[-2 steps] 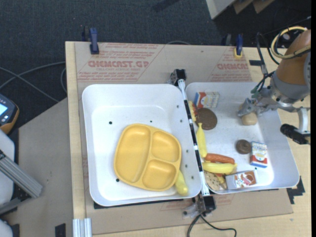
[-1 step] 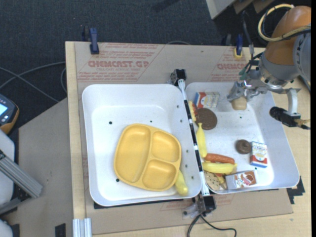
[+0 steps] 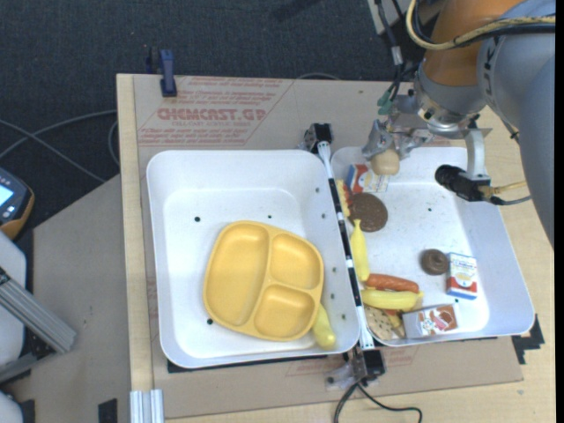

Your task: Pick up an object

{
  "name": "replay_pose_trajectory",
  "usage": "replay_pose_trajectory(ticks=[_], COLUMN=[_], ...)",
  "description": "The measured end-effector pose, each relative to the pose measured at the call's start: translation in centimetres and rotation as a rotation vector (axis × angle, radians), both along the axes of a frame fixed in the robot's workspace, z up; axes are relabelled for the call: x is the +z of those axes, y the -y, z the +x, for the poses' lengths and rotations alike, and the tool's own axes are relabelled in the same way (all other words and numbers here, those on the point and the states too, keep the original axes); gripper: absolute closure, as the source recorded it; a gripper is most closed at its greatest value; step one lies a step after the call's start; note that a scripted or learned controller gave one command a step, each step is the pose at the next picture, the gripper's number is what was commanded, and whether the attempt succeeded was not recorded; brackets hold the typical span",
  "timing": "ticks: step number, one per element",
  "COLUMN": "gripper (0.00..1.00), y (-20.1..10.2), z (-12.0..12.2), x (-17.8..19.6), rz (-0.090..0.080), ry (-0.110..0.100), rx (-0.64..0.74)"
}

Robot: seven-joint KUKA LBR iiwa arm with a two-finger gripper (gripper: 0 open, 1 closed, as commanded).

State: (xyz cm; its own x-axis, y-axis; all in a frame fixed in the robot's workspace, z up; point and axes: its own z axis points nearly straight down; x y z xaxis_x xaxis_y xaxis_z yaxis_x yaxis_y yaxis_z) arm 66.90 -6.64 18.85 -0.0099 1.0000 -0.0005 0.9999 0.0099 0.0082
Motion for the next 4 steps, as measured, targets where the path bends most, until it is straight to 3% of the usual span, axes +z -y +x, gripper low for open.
replay_pose_trajectory(ticks=[1,2,3,4], gripper=[1.0,1.0,1.0,1.0], y=[-5.4,-8.0,-2.6,-8.3], z=[-0.2,-4.5,-5.8,-12.1], x=[0.9,0.4,0.7,5.4], rz=[0.002,0.002,0.0,0.004], ry=[-0.006,-0.014,-0.011,-0.011], rx=[-0.004,-0.007,-0.015,-0.005])
